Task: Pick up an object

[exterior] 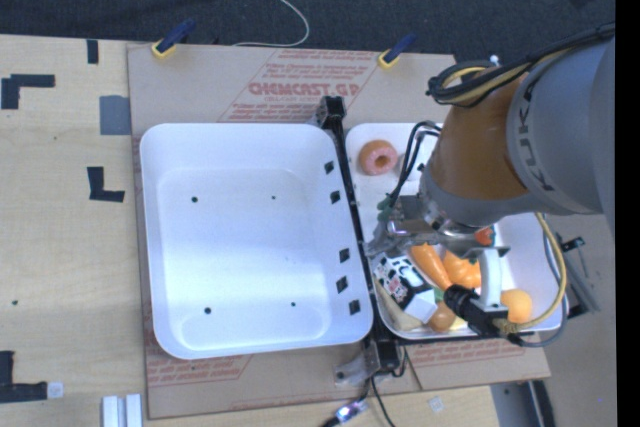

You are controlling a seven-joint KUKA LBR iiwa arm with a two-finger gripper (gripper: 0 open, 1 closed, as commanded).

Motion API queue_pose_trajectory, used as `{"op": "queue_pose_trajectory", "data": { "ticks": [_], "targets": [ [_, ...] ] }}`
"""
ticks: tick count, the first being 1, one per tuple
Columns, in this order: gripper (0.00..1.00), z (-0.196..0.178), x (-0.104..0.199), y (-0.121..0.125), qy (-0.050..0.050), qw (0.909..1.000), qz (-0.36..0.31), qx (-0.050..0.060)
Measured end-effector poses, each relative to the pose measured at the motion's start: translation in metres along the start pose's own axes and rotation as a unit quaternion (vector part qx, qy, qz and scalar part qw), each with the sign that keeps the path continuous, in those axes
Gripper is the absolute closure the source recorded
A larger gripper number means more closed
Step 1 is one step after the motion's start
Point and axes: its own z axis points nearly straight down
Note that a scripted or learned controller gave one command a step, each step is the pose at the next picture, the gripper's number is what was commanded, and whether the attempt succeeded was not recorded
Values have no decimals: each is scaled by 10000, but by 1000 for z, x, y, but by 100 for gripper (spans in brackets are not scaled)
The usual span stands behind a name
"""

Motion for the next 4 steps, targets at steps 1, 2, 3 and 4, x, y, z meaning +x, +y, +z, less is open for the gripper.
{"op": "queue_pose_trajectory", "data": {
  "ticks": [1,2,3,4],
  "targets": [
    [100,-18,63,117,-3,10000,-31,-72],
    [100,83,126,94,1,10000,-21,36],
    [100,-19,103,49,4,10000,9,-46],
    [100,31,169,42,-2,10000,-25,8]
  ]
}}
